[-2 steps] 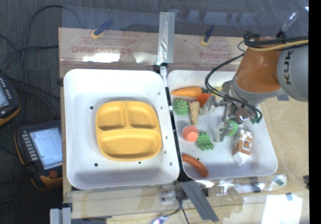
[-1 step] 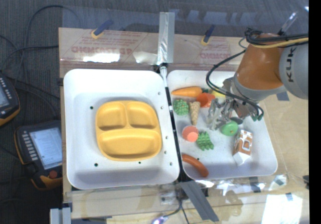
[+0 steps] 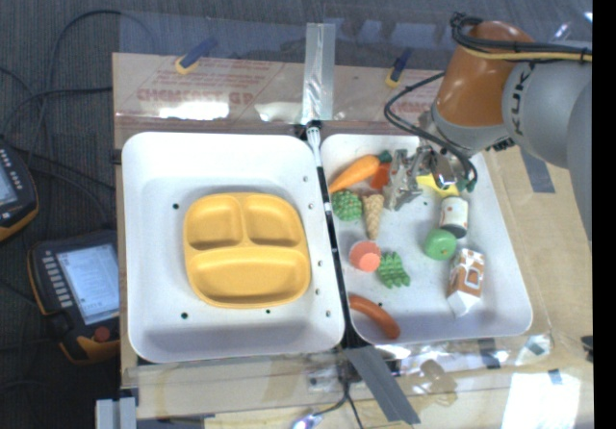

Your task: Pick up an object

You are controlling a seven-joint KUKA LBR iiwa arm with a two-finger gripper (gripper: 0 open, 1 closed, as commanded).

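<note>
Orange plastic carrot (image 3: 354, 172) lies in the upper left of the right bin (image 3: 510, 294), long axis slanting from lower left up to upper right, tip toward the centre divider. Claw (image 3: 408, 183) sits low over the bin's upper middle, just right of the carrot's thick end; whether it is open or closed cannot be told at this angle, and nothing is visibly gripped. Judgement: the carrot is the nearest candidate, lying to the claw's left, and a grasp would best cross its short axis.

Other contents, camera view:
- ice-cream cone (image 3: 372, 212), tan, ribbed, tapered, just below the carrot.
- green leafy vegetable (image 3: 346, 206), bumpy, left of the cone, touching it.
- pink round piece (image 3: 364, 256), smooth, mid-bin.
- broccoli (image 3: 393, 269), knobbly, just beside the pink piece.
- sausage (image 3: 374, 315), red-brown, glossy, near the lower left corner.
- green ball-like fruit (image 3: 441, 243), smooth.
- small bottle (image 3: 453, 214), cylindrical, upright or slightly tilted.
- carton (image 3: 466, 281), white and orange, boxy, lying tilted.

Left bin (image 3: 154, 167) holds a yellow divided plate (image 3: 247, 248), matte plastic, three compartments. Both bins are shallow white moulded plastic on the desk.
</note>
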